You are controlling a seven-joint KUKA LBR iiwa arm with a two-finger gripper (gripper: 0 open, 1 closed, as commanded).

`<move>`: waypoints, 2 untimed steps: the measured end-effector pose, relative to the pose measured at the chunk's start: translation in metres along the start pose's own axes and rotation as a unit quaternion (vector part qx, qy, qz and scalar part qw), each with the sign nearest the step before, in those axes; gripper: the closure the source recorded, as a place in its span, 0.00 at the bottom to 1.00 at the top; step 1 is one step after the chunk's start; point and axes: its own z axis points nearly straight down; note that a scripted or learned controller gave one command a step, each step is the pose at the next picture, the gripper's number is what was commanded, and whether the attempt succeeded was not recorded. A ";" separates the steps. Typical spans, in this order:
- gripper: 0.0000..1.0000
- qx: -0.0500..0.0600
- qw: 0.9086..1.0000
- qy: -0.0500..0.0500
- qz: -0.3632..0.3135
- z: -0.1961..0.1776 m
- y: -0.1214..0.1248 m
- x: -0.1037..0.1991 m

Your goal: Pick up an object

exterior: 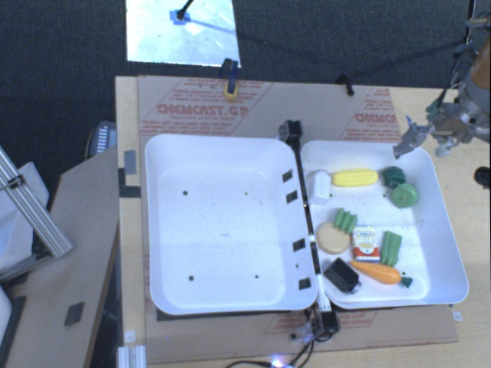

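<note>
The right bin (445, 228) holds several small items: a yellow corn cob (355, 178), a white cup (321, 184), a dark green lump (393, 176), a green ball (404, 195), a tan disc (333, 239), a red and white box (365, 241), an orange carrot (377, 272) and a black block (342, 275). My gripper (424, 145) hangs over the bin's far right corner, just beyond the dark green lump. It is open, with nothing between its fingers.
The left bin (161, 205) lies beside the right one, with a black hinge strip (301, 205) between them. Both rest on a cardboard sheet (199, 106). A shiny metal plate (180, 21) lies at the back left, and metal rails (27, 205) stand at the far left.
</note>
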 end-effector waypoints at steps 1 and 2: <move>0.00 -0.005 1.000 0.000 -0.005 -0.082 0.040 0.098; 1.00 -0.003 1.000 -0.001 -0.003 -0.089 0.038 0.092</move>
